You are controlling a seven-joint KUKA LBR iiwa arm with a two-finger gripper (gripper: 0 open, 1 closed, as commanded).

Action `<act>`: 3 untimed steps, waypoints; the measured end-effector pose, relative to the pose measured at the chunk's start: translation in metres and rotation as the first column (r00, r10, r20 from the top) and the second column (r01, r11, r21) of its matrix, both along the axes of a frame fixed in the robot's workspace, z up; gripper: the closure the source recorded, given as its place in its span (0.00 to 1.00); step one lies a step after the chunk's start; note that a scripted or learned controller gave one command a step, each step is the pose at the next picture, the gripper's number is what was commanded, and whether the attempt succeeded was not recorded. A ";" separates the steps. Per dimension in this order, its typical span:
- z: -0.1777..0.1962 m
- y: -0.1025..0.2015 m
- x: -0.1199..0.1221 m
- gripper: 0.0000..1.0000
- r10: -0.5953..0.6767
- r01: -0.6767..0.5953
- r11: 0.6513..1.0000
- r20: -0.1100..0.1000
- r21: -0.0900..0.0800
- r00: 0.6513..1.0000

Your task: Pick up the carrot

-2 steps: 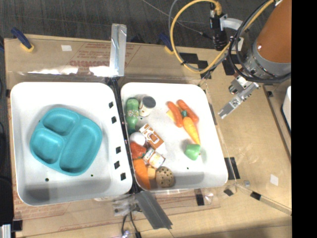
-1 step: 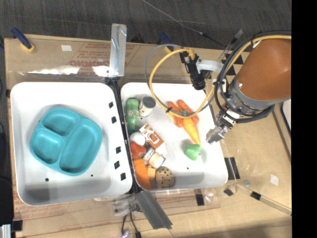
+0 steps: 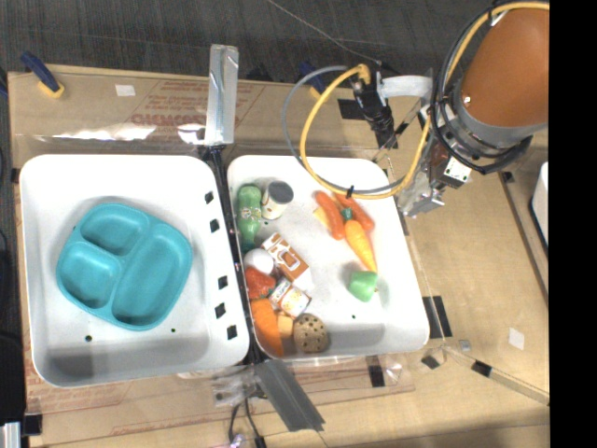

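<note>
- Over the right bin's upper right corner, the grey arm (image 3: 494,73) with its orange band reaches in from the right of the frame, its gripper (image 3: 422,194) hanging just past the bin's rim; whether the gripper is wide or narrow cannot be told from this angle, and nothing is seen in its grasp.
- Yellow and grey cables (image 3: 322,119) loop from the wrist across the upper centre of the frame.
- Inside the right bin (image 3: 396,320), the carrot (image 3: 359,241) lies toward the right side, orange with a green top, pointing down the frame, touching an orange-red toy (image 3: 328,211) at its upper left.
- Just below the carrot sits a small green piece (image 3: 363,285).
- Along the right bin's left wall, a green item (image 3: 248,215), a small can (image 3: 277,194), little food boxes (image 3: 285,259) and a cookie-like piece (image 3: 310,333) crowd together, well apart from the gripper.
- At the left of the frame, the left bin (image 3: 56,353) holds a teal divided plate (image 3: 123,264).
</note>
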State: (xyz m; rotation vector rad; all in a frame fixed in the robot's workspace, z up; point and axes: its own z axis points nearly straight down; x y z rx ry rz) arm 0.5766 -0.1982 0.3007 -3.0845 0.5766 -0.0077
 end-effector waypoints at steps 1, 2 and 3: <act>-0.019 -0.009 0.081 1.00 0.165 -0.165 0.986 -0.003 0.002 0.986; 0.097 -0.009 0.082 1.00 0.172 -0.172 0.985 0.006 -0.003 0.985; -0.016 -0.009 0.046 1.00 0.158 -0.158 0.987 -0.010 0.007 0.987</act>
